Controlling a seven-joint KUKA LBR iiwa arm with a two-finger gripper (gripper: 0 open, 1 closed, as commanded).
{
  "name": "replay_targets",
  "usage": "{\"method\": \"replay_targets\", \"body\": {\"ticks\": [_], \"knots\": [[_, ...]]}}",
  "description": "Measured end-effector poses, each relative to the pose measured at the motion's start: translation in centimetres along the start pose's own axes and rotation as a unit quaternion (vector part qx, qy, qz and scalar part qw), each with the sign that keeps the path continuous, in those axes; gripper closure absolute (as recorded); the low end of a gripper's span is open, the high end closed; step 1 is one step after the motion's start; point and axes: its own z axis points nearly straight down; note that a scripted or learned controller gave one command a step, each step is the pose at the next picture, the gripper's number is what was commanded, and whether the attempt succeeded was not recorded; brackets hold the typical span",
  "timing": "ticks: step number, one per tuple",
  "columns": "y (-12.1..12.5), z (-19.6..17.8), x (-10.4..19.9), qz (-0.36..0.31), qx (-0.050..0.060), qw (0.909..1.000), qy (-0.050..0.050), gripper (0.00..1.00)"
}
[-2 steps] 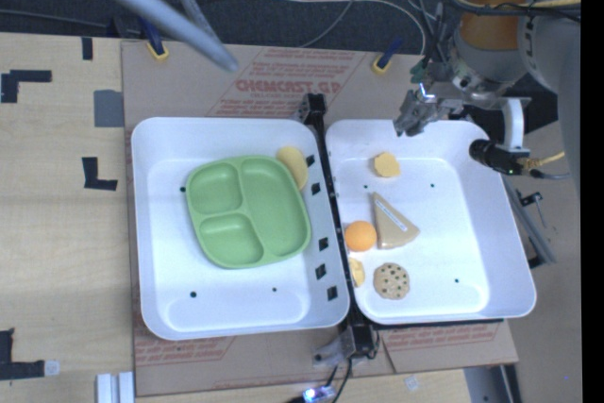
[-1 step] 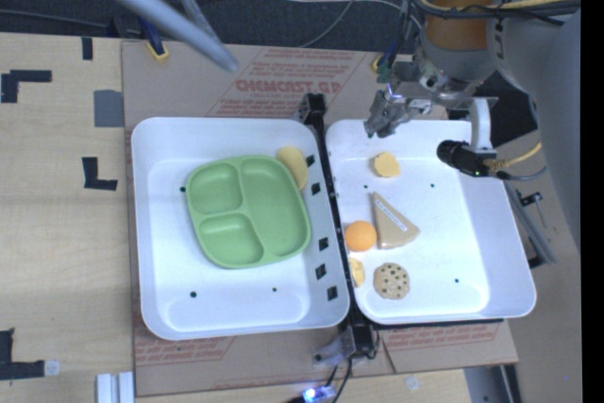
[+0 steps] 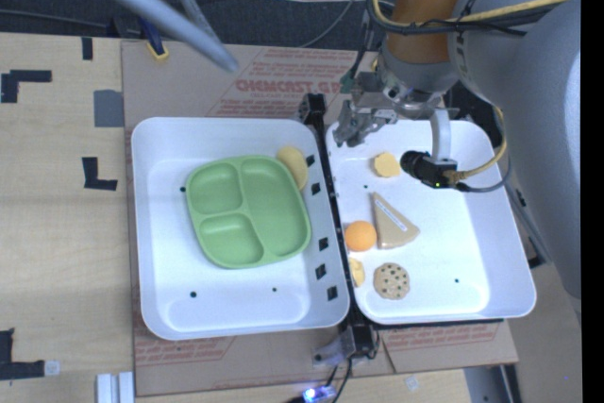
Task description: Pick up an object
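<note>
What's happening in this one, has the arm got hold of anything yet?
Not that the view shows. The grey arm reaches in from the right, its gripper hovering over the upper left corner of the right bin, with nothing visibly held. Below it lie a small yellow piece, an orange ball, a tan wedge and a cookie. The left bin holds a green divided plate with a yellow item at its edge.

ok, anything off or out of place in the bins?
Mostly tidy. The green tray sits askew in the left bin. A yellow piece is wedged between its corner and the divider wall. Another small yellow piece hugs the right bin's left wall.
</note>
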Motion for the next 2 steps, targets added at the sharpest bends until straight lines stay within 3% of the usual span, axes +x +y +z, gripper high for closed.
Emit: {"method": "replay_targets", "body": {"ticks": [1,2], "knots": [[-1.4,0.9,5.0,0.0,0.0,1.0,0.0,1.0],[-0.9,-0.2,10.1,-0.001,-0.001,1.0,0.0,1.0]]}}
